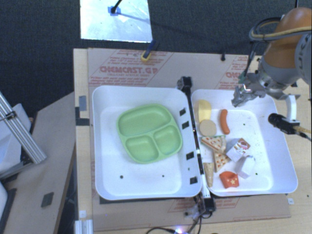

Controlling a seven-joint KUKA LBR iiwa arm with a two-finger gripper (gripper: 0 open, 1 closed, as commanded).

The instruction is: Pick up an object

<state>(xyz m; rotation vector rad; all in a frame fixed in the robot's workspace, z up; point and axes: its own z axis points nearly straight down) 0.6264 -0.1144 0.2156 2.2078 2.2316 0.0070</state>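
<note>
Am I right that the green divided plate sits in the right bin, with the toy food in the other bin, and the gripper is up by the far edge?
Not quite. In the camera view the green divided plate lies in the left bin, not the right. The toy food, such as the orange sausage, is in the right bin, and the gripper is up by that bin's far edge.

Bench (122, 67) carries two white bins (105, 179) side by side, touching.

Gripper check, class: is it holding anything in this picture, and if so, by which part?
Nothing is held. The gripper hangs above the right bin's far edge, apart from the sausage and the other toy food.
</note>
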